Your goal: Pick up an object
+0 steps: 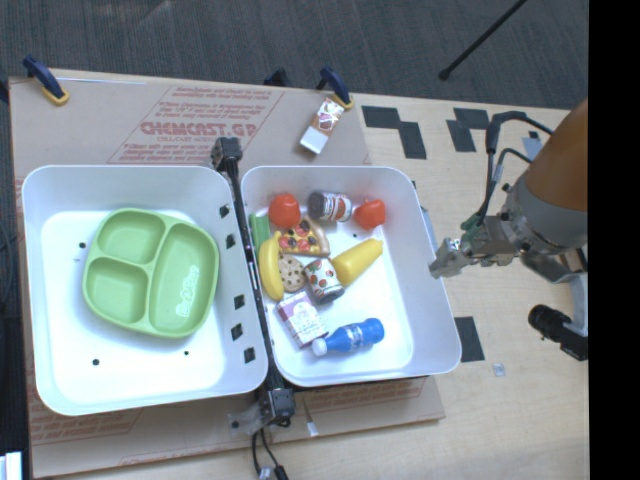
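Approach step, nothing picked yet. Claw point(447, 261) over table right of right bin point(432, 303), outside its rim; grip state: cannot tell. Toys clustered in right bin; blue bottle point(352, 336) nearest. Next: swing left over bin, descend.

A robotics lab: 2 white bins point(40, 268) clamped to a desk point(480, 388) marked with black tape, cables trailing.

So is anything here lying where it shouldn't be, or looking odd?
One thing stands out: a small carton lies on its side on the cardboard behind the bins, outside both of them, while the other toys are heaped in the right bin. The green plate sits flat in the left bin.
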{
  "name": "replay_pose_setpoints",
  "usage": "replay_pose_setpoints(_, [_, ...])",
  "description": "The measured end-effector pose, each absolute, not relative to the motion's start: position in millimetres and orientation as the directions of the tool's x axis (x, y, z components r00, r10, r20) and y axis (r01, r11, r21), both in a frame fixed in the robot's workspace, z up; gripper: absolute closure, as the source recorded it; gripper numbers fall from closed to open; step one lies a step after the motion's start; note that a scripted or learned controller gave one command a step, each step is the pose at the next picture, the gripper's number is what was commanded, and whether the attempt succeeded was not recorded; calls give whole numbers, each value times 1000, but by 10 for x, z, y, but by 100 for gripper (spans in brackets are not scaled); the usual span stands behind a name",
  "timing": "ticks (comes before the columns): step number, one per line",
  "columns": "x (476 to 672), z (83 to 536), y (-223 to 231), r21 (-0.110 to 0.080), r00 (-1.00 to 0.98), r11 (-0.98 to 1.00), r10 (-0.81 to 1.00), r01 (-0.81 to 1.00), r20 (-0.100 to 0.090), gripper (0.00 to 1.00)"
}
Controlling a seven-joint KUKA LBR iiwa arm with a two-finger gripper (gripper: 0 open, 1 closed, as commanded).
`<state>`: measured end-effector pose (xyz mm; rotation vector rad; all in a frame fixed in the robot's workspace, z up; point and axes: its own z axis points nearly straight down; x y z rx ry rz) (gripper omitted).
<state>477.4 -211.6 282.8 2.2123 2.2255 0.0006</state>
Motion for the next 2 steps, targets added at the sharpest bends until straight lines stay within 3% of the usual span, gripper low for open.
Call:
replay_pose_setpoints(1, [4759,1929,-2106,-5,-6,6,1000,1000,1,100])
replay_pose_setpoints(2, [4772,2125,-2116,1,-5,5,1000,1000,0,100])
